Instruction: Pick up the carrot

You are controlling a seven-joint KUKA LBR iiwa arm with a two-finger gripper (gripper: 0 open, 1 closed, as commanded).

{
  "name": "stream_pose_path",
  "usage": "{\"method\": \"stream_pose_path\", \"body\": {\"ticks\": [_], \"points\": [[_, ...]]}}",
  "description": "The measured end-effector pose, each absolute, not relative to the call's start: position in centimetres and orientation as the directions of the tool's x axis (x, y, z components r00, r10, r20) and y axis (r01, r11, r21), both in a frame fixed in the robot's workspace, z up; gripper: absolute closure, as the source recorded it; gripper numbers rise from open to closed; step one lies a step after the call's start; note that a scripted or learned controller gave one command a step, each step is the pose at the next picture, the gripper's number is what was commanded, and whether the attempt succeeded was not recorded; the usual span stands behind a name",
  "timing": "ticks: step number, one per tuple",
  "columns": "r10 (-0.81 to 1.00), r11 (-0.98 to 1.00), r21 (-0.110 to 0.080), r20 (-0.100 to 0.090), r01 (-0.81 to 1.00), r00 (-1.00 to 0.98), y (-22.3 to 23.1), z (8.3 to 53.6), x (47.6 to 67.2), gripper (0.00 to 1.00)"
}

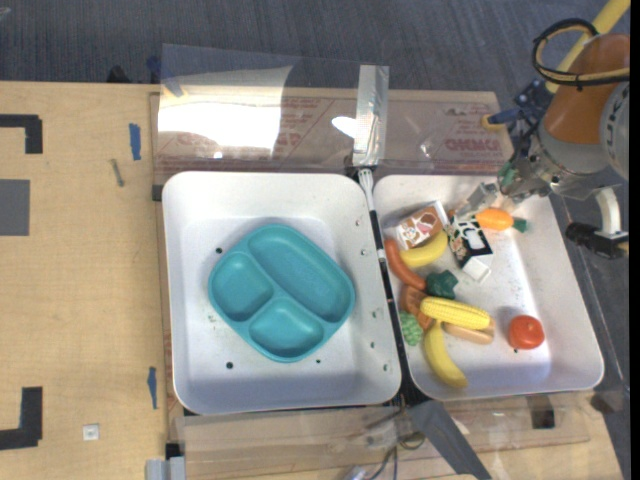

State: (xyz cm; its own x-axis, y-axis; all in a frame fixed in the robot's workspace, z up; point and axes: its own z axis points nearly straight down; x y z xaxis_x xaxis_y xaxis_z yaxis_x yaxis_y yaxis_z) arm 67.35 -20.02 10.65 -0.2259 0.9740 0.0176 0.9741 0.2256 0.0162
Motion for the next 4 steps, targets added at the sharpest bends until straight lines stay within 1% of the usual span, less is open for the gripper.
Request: {"method": "stream_pose_path", "body": {"ticks": [1, 2, 3, 4], "points": [[0.992, 0.130, 0.032, -0.001, 0.991, -0.130, -19.7, 10.7, 66.9, 0.00], [1.000, 0.002, 0.033, 0.003, 0.999, -0.002, -20.1, 10.7, 66.6, 0.00], [1.000, -0.011, 0.038, -0.006, 0.999, 0.011, -19.9, 10.7, 66.4, 0.00], [0.998, -0.071, 0.007, 0.001, 0.997, 0.071, -19.3, 8.8, 66.4, 0.00]]}}
